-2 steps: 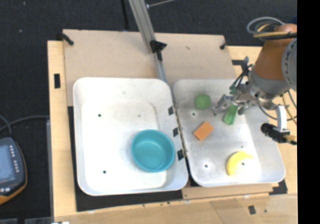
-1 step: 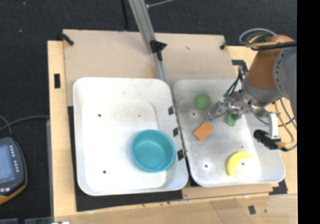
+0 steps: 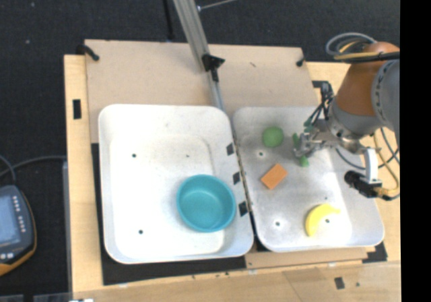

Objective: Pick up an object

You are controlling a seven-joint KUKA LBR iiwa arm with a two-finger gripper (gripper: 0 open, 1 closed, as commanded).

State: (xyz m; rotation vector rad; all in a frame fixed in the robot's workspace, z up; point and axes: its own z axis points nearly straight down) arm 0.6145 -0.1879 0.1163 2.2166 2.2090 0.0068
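Gripper (image 3: 304, 149) low in right bin (image 3: 350, 230), beside green ball (image 3: 273, 136). Finger opening impossible to tell; nothing visibly held. Pick still outstanding.

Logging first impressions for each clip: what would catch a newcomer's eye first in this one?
Probably the teal bowl, bright against the left bin, low near its inner wall. Next, the right bin with three small colourful things: a green ball at the top, an orange block in the middle and a yellow banana-shaped piece near the bottom. The gripper hangs just right of the ball.
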